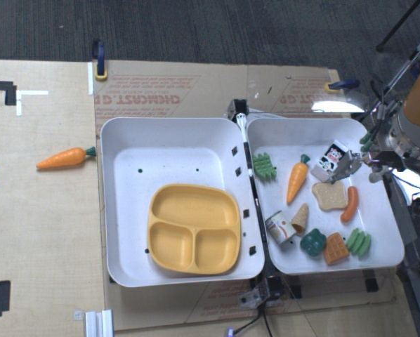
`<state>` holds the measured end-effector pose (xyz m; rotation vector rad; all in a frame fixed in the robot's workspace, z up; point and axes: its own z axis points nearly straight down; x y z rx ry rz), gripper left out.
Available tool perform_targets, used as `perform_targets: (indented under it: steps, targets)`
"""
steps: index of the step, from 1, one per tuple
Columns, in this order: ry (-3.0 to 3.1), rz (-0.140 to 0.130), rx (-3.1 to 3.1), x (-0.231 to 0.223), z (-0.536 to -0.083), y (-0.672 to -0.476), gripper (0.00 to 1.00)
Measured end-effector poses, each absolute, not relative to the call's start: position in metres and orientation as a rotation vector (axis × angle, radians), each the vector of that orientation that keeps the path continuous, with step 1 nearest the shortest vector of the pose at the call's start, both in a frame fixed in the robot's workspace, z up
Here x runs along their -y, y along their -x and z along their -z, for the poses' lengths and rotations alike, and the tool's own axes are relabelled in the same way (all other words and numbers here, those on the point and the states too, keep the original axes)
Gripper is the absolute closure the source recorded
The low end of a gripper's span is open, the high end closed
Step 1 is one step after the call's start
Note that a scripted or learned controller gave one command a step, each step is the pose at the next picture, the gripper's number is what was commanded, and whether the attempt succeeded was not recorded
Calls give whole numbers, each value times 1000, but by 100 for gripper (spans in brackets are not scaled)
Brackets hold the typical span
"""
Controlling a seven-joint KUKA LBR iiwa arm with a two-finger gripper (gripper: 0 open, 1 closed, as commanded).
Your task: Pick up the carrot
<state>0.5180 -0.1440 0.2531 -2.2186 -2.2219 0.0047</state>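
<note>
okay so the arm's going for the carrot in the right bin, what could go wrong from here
1. The gripper sits over the slice of bread and milk carton, not the carrot, so it might grab the wrong item.
2. The right bin is crowded; the sausage and ice cream cone lie near the carrot and could get knocked.
3. A second carrot lies on the bench left of the bins, so the target may be ambiguous.

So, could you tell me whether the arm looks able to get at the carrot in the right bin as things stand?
Probably yes. The carrot lies uncovered in the right bin, with a gap to the bread and the green piece. The pincer hovers just to its right.
</note>
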Motion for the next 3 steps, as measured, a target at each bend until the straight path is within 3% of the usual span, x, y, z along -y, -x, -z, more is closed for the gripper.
perform_targets:
  steps: [1, 2, 3]
  targets:
    - [2468, -6, 1938, 96, -159, -583, 0]
    - [2477, -6, 1929, 99, -91, -599, 0]
    - [2477, -9, 1927, 100, -100, -599, 100]
